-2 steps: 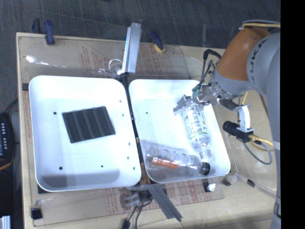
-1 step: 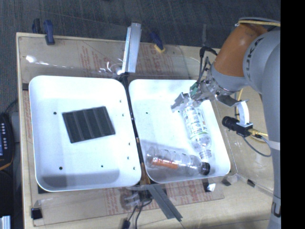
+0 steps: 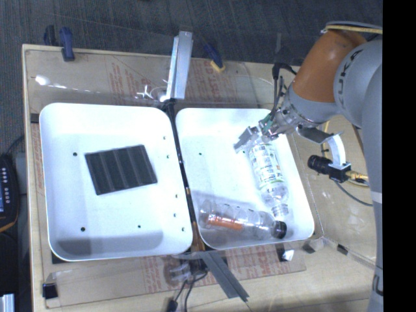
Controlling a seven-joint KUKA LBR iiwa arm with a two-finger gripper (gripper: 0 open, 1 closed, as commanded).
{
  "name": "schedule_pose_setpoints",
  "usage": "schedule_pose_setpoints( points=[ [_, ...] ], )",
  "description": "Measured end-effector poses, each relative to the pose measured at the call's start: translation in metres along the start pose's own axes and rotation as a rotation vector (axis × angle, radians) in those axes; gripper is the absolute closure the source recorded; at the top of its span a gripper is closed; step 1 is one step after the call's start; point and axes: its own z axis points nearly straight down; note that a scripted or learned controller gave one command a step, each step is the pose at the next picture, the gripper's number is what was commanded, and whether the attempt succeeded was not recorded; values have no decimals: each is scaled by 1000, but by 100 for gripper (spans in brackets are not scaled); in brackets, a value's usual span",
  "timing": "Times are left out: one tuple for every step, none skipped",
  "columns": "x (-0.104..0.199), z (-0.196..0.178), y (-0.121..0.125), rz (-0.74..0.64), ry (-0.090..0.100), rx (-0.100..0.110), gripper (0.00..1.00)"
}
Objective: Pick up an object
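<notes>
Black ribbed matting (image 3: 121, 168) is seen in the left white plastic bin (image 3: 58, 122), well left of the upright clear plastic bottle (image 3: 268, 171). Below that bottle lies a clear tube with an orange core (image 3: 235, 220). The gripper (image 3: 259, 134) sits at the bottle's top; finger state cannot be told. Smooth round plastic could slip or roll.

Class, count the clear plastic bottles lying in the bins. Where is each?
2, both in the right bin: one bottle lying lengthwise beside the gripper, another bottle along the near wall.
</notes>
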Motion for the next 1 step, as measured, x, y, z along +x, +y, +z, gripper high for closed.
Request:
schedule_pose_setpoints(
  points=[
    [1,-7,-4,-38,0,0,0]
  ],
)
